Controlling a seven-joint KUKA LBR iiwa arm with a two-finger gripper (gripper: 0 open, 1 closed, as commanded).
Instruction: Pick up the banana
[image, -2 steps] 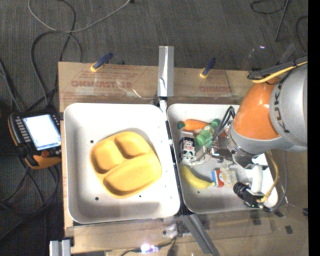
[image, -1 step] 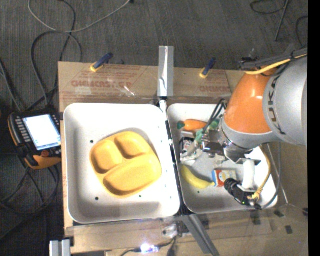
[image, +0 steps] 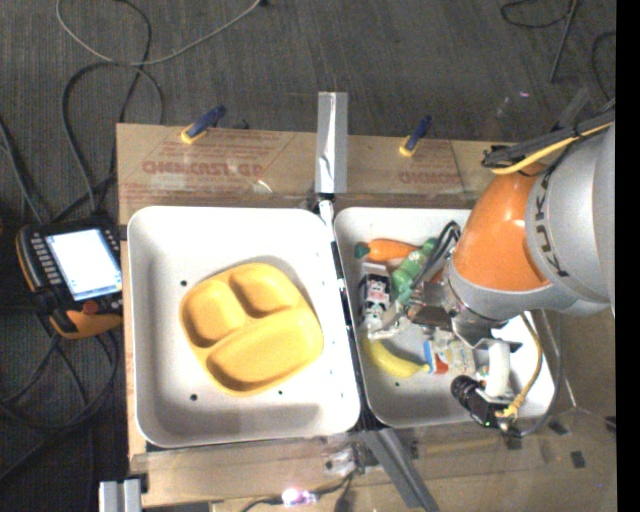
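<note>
The banana (image: 393, 361) is lying in the right bin (image: 400, 405), toward its front left, just beside a small cluster of clutter that includes a carrot (image: 390, 247) and a green item (image: 412, 266) farther back, while the left bin (image: 150, 330) is carrying a yellow divided tray (image: 252, 326). The arm (image: 540, 230) is leaning in over the right bin, probably because the target sits there, and the tool (image: 405, 312) is hanging just above the banana's upper end. How wide it is, I cannot tell; nothing is visibly gripped.
</note>
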